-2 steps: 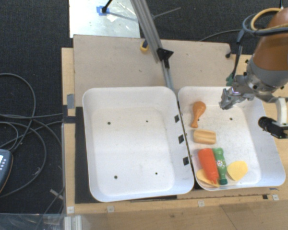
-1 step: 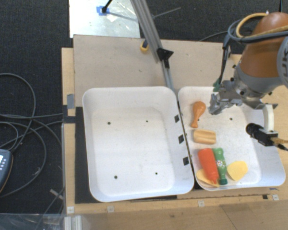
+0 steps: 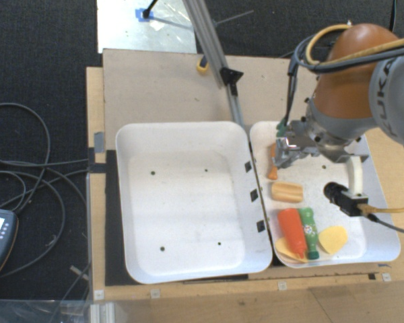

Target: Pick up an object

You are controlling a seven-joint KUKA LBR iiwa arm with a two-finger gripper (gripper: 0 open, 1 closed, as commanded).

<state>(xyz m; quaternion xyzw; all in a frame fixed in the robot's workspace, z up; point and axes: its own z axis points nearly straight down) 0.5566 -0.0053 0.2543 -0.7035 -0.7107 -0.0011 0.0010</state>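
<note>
My gripper [image 3: 283, 155] hangs low over the far left part of the right bin [image 3: 388, 249], under the orange wrist band. Just below it, against the bin's left wall, lies a small orange piece [image 3: 273, 173], partly hidden by the gripper. A tan-orange roll [image 3: 287, 192] lies a little nearer the front. Toward the front of the bin sit a red-orange carrot [image 3: 293, 231], a green stick [image 3: 310, 233] beside it, and a yellow wedge [image 3: 333, 239]. Whether the gripper touches the small orange piece cannot be told.
The left bin [image 3: 188, 200] stands beside the right one, joined by black clips [image 3: 254, 195]. A grey pole [image 3: 209, 32] slants across the back of the bench. A black unit [image 3: 341, 198] with a cable sticks out from the wrist over the right bin.
</note>
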